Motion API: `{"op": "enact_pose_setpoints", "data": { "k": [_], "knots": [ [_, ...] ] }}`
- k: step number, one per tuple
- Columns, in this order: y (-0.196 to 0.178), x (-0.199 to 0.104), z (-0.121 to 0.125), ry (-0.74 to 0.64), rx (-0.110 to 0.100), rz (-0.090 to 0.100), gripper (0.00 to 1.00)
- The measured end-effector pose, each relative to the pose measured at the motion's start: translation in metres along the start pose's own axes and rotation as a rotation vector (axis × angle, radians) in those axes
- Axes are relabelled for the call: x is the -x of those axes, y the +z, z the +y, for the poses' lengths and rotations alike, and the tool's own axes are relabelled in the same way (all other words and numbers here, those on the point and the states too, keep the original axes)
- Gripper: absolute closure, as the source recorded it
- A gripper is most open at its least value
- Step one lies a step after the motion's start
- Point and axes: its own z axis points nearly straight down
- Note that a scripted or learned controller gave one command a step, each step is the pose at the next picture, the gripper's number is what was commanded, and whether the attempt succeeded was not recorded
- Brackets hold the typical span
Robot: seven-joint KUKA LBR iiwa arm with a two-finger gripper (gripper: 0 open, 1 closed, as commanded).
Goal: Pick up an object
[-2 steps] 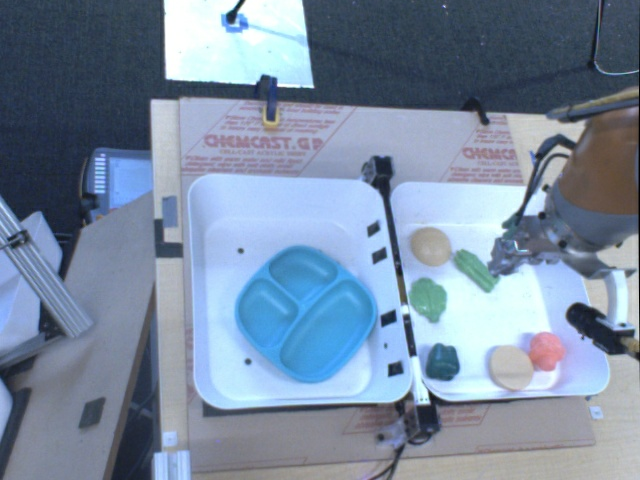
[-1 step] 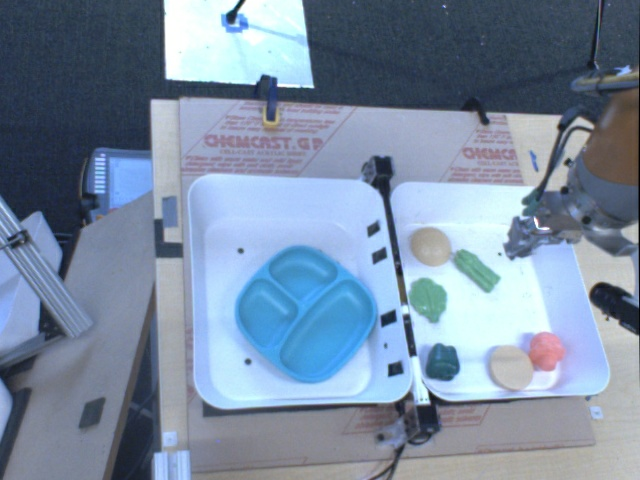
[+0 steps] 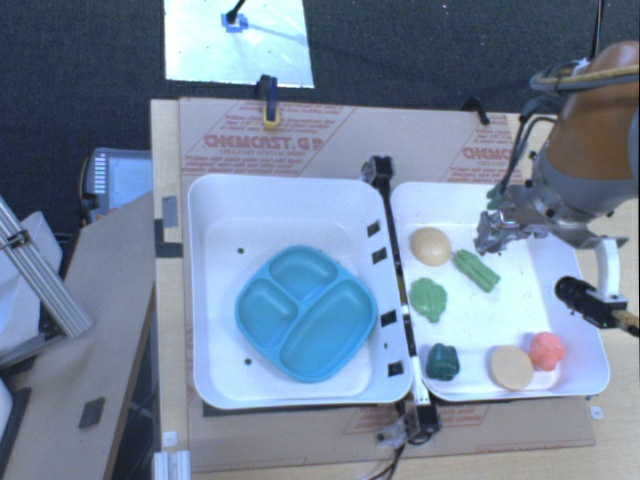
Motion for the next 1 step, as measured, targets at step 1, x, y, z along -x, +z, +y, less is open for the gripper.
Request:
{"op": "enact_pose_setpoints", "data": {
  "k": [1],
  "knots": [
    [0.0101, -0.0628, 0.007, -0.003, -0.002, 0.002, 1.0]
  ]
}}
